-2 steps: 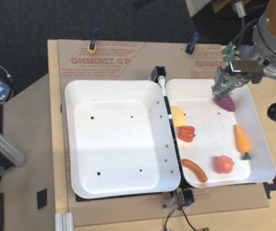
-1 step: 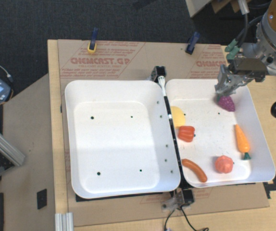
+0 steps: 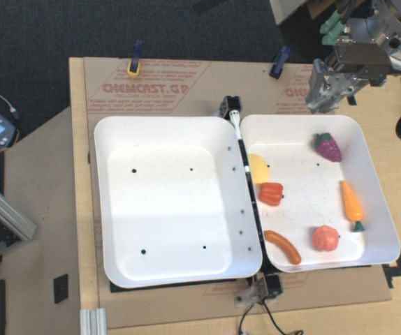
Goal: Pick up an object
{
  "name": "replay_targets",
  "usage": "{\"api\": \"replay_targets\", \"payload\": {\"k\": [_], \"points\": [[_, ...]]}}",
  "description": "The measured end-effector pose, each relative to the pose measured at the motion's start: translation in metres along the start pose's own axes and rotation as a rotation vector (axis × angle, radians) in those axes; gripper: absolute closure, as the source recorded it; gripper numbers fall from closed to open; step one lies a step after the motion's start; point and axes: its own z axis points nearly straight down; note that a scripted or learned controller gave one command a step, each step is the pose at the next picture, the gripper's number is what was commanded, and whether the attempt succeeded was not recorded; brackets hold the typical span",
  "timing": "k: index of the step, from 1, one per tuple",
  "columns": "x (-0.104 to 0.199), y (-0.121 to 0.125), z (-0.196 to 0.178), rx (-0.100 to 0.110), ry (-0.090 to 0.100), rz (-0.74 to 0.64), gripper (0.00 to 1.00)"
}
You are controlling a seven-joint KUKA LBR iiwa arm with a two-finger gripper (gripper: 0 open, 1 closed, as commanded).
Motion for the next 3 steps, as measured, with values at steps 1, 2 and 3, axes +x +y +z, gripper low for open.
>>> {"api": "replay_targets", "payload": {"k": [1, 2, 3], "points": [[-0.002, 0.001, -0.006, 0.005, -0.003, 0.004, 1.0], [-0.002, 0.001, -0.017, 0.002, -0.002, 0.004, 1.0], [-0.001, 0.002, -0.027, -0.002, -0.002, 0.003, 1.0]]}}
